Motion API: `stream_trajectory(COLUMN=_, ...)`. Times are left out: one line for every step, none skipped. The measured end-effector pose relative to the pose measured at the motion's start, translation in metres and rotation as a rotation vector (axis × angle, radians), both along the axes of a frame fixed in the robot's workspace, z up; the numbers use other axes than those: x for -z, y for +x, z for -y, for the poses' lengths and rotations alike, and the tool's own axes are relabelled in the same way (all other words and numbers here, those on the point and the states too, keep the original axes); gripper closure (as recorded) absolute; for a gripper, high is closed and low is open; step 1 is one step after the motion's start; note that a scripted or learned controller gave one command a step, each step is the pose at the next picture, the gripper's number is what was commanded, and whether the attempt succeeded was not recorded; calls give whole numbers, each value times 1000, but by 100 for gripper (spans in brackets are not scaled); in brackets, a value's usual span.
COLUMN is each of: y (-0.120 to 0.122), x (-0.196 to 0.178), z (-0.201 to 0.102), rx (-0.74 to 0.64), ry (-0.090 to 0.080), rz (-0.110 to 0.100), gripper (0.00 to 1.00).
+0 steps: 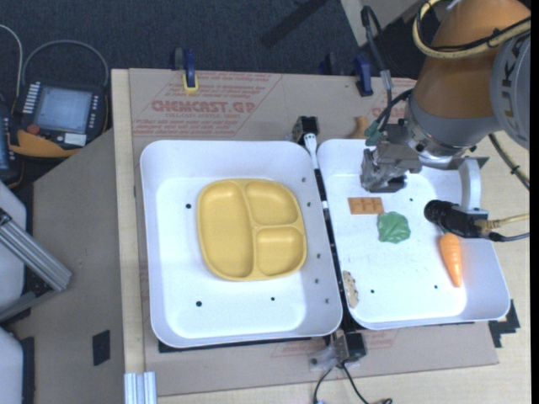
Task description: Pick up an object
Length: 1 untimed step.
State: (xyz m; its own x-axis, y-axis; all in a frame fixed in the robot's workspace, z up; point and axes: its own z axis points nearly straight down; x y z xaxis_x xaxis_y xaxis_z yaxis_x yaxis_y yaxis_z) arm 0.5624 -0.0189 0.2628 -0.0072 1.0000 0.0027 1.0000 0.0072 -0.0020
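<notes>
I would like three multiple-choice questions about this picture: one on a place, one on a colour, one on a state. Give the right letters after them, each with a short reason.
1. Where does the carrot lie?
A. in the yellow tray
B. in the right bin
C. on the cardboard

2. What colour is the divided tray in the left bin?
A. yellow
B. blue
C. red

3. How does the gripper stand to the cracker?
A. it is above the cracker's far side
B. it rests inside the yellow tray
C. it is over the carrot

Answers:
1 B, the carrot rests on the right bin's white floor.
2 A, its compartments are yellow.
3 A, the cracker lies flat just below it in the view.
</notes>
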Motion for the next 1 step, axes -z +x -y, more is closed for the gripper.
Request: stream_trajectory(y=3, x=0, z=-51, rx=1, ry=-2, rz=2, gripper=100)
